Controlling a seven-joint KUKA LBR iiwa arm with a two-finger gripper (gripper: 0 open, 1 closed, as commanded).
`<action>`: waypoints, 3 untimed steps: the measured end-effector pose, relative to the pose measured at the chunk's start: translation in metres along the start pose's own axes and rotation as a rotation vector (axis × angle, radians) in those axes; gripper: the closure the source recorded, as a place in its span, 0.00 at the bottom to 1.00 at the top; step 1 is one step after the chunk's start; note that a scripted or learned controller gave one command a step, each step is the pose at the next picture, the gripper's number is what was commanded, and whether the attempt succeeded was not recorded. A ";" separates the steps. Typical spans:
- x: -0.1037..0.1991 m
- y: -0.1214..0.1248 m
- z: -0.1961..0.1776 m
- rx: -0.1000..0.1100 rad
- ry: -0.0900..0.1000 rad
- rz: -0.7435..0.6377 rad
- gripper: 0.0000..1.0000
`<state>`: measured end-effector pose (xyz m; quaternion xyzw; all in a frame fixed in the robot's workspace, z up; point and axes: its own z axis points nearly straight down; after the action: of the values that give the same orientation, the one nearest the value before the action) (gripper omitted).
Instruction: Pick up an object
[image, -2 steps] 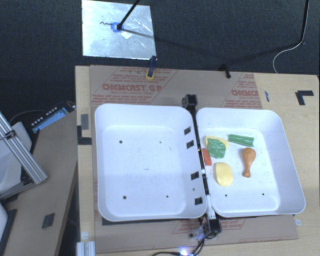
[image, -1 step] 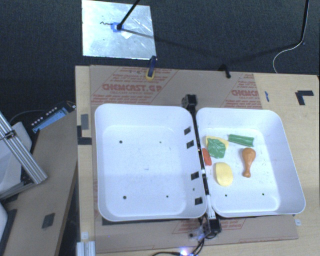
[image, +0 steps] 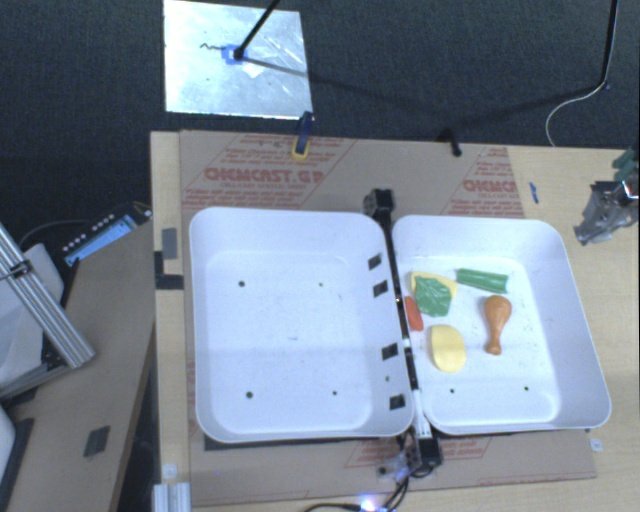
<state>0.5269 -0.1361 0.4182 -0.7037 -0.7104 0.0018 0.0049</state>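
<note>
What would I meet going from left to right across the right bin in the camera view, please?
Orange carrot piece → yellow lemon-like piece → brown drumstick. The green leafy piece and green bean overlap these in order, so I leave them out.

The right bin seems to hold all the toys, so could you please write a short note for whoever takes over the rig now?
Gripper: at the view's right edge, beyond the right bin, holding nothing I can see.
Things: all in the right bin's left half: green bean, green leaf lying on a yellow piece, drumstick, yellow potato, orange carrot beside the divider.
Done: nothing picked.
Left: pick one object.
</note>
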 end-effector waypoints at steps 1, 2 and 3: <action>0.024 0.065 -0.012 -0.015 -0.006 0.001 1.00; 0.010 0.080 -0.026 -0.014 -0.006 0.008 1.00; -0.001 0.088 -0.033 -0.014 -0.006 0.008 1.00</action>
<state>0.6148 -0.1365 0.4508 -0.7066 -0.7076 -0.0010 -0.0024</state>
